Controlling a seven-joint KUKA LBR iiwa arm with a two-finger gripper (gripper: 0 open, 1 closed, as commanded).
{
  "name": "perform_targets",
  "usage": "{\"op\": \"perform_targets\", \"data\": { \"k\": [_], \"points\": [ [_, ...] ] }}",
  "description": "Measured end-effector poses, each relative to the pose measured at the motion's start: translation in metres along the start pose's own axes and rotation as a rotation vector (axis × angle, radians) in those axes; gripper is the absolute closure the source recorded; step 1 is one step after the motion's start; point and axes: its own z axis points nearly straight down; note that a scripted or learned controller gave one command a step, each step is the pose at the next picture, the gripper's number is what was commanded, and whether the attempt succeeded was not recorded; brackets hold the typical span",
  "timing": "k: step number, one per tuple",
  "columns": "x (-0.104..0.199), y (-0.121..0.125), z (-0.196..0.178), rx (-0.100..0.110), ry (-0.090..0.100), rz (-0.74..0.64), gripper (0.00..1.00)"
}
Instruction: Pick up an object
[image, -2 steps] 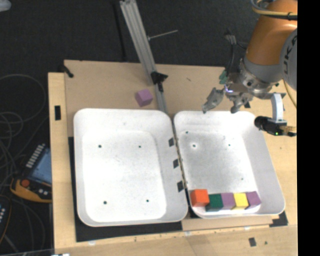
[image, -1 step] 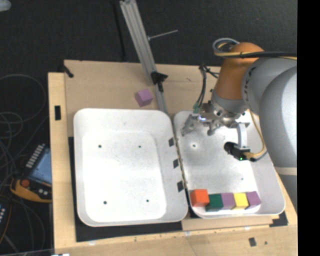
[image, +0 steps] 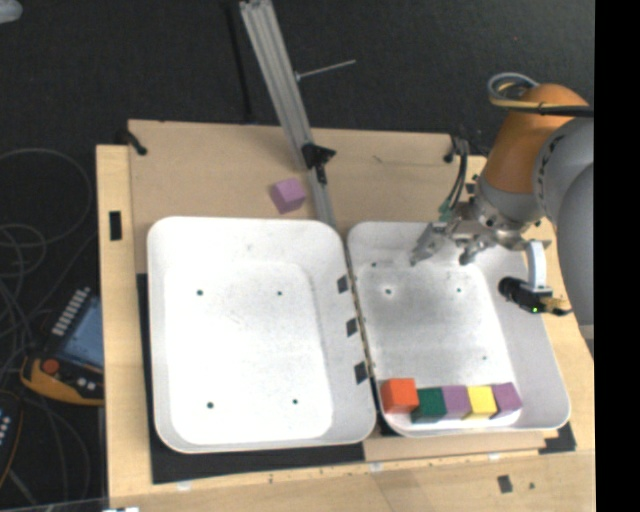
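The orange block (image: 400, 393) sits at the near edge of the right bin (image: 520, 330). Next to it, in one row along that edge, are a green block (image: 431, 403), a purple block (image: 456, 400), a yellow block (image: 483, 400) and another purple block (image: 506, 396). The gripper (image: 447, 249) hangs over the far end of the right bin, well apart from the row. Its fingers are spread apart and hold nothing. One small purple cube (image: 288, 195) lies on the bench, beyond the right bin's neighbour.
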Motion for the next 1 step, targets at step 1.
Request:
{"op": "perform_targets", "data": {
  "k": [1],
  "points": [
    [-0.0243,-0.0075,-0.0095,-0.002,0.001,-0.003,0.0]
  ]
}}
